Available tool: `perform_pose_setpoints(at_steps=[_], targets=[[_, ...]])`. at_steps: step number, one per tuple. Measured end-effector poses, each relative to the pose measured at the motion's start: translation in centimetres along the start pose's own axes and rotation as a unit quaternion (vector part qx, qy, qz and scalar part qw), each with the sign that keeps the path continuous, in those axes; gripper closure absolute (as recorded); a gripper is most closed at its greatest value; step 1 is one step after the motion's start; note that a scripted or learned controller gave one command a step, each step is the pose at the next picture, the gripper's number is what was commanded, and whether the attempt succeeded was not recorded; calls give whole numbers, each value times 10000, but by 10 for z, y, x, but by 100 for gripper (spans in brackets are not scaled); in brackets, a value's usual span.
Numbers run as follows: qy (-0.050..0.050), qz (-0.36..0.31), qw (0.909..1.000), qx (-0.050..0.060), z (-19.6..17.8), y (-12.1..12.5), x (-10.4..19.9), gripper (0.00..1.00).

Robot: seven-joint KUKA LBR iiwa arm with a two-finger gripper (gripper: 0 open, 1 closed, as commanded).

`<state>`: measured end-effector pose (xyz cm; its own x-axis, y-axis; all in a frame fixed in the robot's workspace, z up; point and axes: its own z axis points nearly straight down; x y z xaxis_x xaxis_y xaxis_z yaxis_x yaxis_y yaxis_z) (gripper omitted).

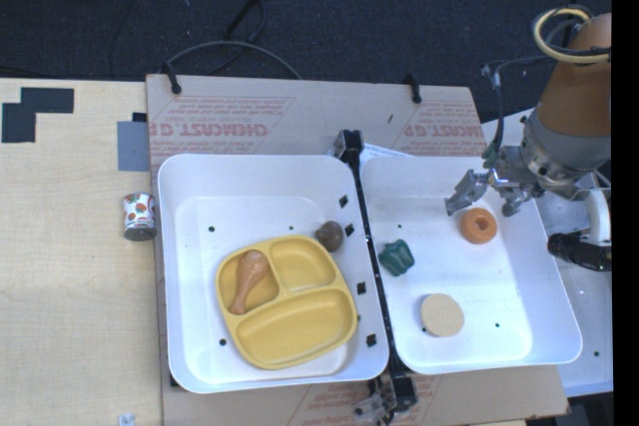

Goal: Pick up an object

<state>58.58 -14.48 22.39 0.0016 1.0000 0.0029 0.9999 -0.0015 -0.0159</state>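
Orange and ring-shaped, the doughnut (479, 225) lay in the right bin (559, 334), just below the spread, empty fingers (465, 192) of the gripper (489, 195); a green toy (396, 256) and tan disc (441, 314) sat nearby on the bin floor

orange ring (480, 226): small doughnut shape, lies flat in the right bin (544, 339), far right part, hole up.
green object (396, 256): dark green, lumpy, in the right bin close to its left wall.
tan disc (441, 314): round, flat, pale beige, near middle of the right bin, front half.
yellow tray (300, 319): three compartments, flat in the left bin (190, 314); brown drumstick (247, 278) in its left compartment.
grey-brown lump (328, 235): rounded, just beside the tray's far right corner.
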Motion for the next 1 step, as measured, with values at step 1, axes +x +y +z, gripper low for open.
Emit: perform_pose_setpoints(at_steps=[1], targets=[[-10,-9,10000,-63,-7,2,0,0]])
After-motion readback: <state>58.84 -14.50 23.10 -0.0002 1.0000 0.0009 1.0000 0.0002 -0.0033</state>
